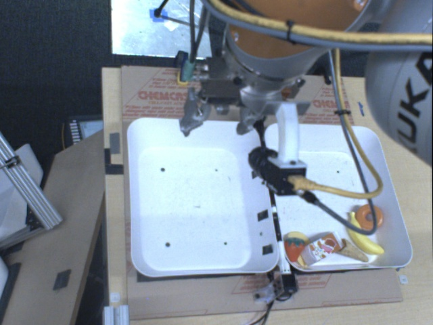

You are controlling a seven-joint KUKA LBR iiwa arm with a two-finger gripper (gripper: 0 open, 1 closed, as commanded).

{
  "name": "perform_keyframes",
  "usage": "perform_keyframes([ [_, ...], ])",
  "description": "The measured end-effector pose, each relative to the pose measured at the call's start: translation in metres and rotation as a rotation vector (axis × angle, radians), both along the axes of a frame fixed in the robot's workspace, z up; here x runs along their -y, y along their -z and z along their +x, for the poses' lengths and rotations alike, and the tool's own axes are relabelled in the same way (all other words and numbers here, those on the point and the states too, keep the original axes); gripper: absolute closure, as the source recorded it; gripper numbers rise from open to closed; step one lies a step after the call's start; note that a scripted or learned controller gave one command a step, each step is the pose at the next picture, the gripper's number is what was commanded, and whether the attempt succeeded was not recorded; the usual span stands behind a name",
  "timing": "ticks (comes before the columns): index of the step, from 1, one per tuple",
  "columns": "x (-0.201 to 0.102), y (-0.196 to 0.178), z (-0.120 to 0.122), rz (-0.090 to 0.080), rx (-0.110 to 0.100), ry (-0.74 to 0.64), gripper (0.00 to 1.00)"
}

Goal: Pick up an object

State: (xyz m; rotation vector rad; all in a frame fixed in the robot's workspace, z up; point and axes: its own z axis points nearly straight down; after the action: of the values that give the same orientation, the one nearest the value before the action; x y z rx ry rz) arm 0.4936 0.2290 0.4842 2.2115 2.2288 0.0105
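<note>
Toy food (333, 244) crowds right bin's (379, 156) corner — hand (220, 119) well apart.

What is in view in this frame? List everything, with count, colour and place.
left bin: 1, white, left half of the bench
right bin: 1, white, right half of the bench, touching the left bin
banana: 1, yellow, near right corner of the right bin
round orange toy: 1, orange, just behind the banana
tomato-like toy: 1, orange-red with a green top, near left corner of the right bin
small packet: 1, red and white, between the tomato-like toy and the banana
cardboard sheet: 1, brown with red print, under both bins
aluminium rail: 1, silver, left of the bench
arm: 1, grey and orange, top of the view
gripper: 1, dark metal, fingers apart over the far edge of the left bin
</note>
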Motion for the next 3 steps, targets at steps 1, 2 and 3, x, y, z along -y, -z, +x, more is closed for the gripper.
perform_keyframes([
  [1, 0.002, -0.009, 0.000, -0.001, -0.002, 0.002, 1.00],
  [2, -0.005, 0.003, -0.007, -0.003, -0.005, 0.002, 1.00],
  [3, -0.005, -0.054, -0.007, 0.000, 0.000, 0.000, 1.00],
])
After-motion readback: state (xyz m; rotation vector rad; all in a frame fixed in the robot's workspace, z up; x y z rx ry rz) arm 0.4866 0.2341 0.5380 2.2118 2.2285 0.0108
